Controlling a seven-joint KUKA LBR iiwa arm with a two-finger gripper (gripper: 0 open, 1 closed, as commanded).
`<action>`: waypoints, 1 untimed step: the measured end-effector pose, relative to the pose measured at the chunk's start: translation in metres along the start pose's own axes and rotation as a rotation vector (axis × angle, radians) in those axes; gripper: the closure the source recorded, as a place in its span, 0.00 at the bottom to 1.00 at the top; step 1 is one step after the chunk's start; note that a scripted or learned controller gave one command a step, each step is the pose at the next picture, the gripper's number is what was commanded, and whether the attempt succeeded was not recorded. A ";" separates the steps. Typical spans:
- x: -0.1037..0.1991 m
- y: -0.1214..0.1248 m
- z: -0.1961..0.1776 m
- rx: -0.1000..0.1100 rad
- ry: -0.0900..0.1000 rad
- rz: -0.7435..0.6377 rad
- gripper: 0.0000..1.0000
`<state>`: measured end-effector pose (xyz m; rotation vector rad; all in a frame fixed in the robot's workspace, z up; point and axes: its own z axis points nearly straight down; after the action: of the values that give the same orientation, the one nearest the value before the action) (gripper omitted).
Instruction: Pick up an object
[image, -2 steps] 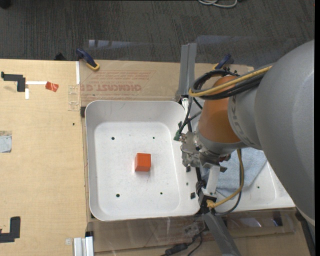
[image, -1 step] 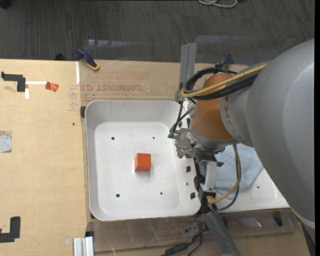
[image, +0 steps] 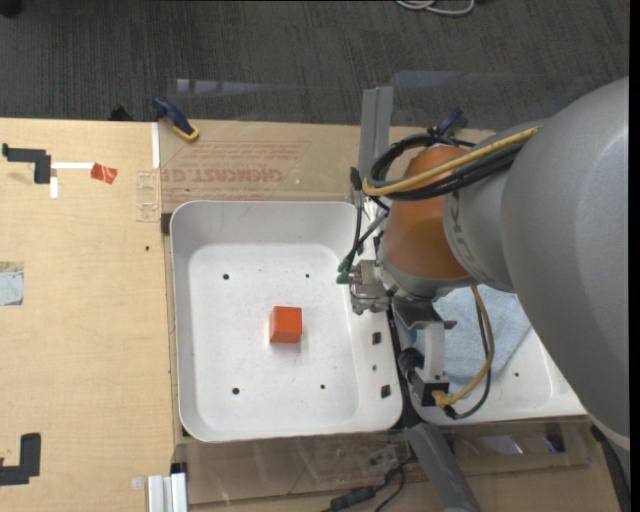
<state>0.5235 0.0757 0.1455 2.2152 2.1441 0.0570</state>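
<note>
**Orange block alone in the left bin, arm masking the right one**

An orange block (image: 286, 325) sits near the middle of the left bin (image: 262, 210), upright on the white floor and touching no wall. It is well apart from the robot.

The grey arm (image: 570, 200) fills the right of the view and covers most of the right bin (image: 535, 385), of which only the near corner and a strip of floor show. The orange band (image: 425, 235) hangs over the seam between the two bins. Below it the gripper (image: 395, 305) is lost among cables and the wrist's own bulk, so whether it is open or closed cannot be told, and nothing can be seen held in it.

A pale bluish sheet (image: 500, 320) lies in the right bin, partly under the arm; what it is stays unclear.

On the bench (image: 80, 330) to the left lies a small red thing (image: 103, 173), too small to name. A blue and yellow clamp (image: 175, 117) sits at the far edge of the cardboard (image: 240, 165) behind the left bin
</note>
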 end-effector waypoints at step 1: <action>0.001 -0.003 0.001 -0.006 -0.004 -0.072 1.00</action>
<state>0.5207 0.0769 0.1441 2.1307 2.2167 0.0552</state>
